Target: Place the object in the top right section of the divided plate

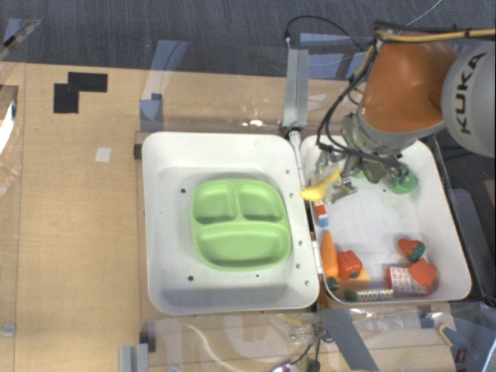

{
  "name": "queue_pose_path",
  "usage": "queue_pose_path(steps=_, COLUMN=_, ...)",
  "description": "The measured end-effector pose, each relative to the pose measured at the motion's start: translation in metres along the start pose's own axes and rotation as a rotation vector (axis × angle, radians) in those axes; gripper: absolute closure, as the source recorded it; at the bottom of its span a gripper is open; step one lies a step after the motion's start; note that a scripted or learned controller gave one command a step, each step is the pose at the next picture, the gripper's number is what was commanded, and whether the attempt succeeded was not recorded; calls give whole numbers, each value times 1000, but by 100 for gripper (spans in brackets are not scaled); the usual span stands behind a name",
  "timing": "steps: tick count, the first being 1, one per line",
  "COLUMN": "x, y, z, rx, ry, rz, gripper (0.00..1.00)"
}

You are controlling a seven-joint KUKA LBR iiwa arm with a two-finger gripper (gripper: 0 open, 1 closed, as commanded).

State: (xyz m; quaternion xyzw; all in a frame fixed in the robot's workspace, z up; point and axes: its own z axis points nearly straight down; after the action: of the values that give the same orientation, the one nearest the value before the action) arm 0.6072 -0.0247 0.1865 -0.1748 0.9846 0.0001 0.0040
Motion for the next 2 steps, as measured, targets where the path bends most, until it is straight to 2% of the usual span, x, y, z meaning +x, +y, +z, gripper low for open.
queue_pose_path(steps=1, x=66, y=14, z=0, rx=0, ry=1, rz=-229, gripper=100)
queue_pose_path(steps=2, x=-4, y=86, z=1, rx=-3, ry=0, rz=-365, gripper=100)
